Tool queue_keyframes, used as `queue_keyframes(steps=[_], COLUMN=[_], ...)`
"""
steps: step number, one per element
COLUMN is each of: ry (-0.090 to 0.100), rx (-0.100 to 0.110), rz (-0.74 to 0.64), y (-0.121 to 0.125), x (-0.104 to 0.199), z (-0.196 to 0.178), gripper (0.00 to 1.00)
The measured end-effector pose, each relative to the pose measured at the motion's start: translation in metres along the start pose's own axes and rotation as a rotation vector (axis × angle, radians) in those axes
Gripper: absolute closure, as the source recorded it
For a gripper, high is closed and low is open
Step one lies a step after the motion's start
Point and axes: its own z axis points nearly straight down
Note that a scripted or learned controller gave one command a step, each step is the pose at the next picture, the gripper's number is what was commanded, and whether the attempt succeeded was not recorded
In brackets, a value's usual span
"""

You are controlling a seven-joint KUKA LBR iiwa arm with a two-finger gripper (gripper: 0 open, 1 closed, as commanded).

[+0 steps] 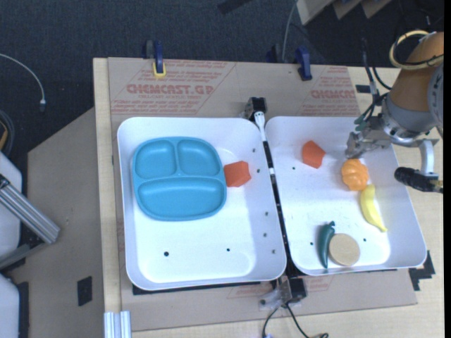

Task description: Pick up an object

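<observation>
You have nothing lifted yet: the gripper [358, 144] hangs low at the right bin's [394, 258] one o'clock corner, its state impossible to tell, just above the orange fruit [354, 174], which lies in the bin beside the banana [372, 209].

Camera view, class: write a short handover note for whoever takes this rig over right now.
Gripper: over the right bin near its far edge, nothing seen between its fingers.
Right bin: orange block, orange fruit, banana, green pepper, round disc.
Left bin: blue tray, another orange block beside it.
Done: nothing picked yet.
Left: grasp and lift one object.
</observation>
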Motion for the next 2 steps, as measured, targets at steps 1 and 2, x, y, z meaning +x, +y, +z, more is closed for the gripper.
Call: queue_keyframes(steps=[1, 2], ry=[-0.001, -0.002], rx=[-0.005, -0.006], rz=[0.002, 0.002], y=[0.007, 0.013], x=[-0.001, -0.004], z=[-0.045, -0.109], gripper=[1.00, 1.00])
